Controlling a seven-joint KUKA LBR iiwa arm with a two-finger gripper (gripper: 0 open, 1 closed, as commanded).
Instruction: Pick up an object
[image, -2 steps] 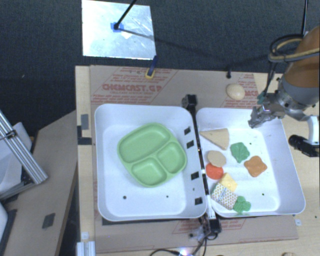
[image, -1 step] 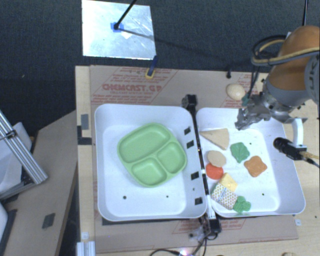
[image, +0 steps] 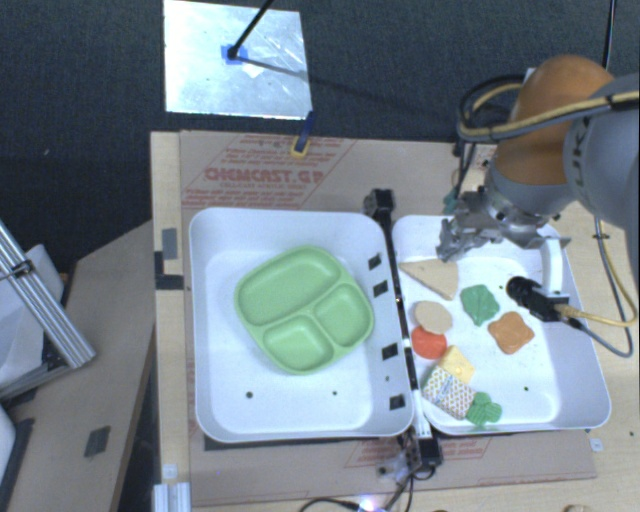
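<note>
Your arm reached in from the right, wrist angled down, gripper (image: 450, 243) low over the right bin's (image: 580, 385) back-left corner. It sat just above the tan wedge (image: 434, 274); I could not tell its opening or any hold.

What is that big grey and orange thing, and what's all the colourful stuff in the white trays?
That is a robot arm, seen by one camera looking down from above. It reaches in from the right, and at its end is a gripper, its hand with two fingers. Its job is to pick something up.

On the bench sit two white bins. The left bin holds a green plate with three sections. The right bin holds small toy pieces: a tan wedge, a red piece, an orange piece and two green ones.

The gripper is low over the top of the right bin, next to the wedge. I cannot tell whether it holds anything.
</note>
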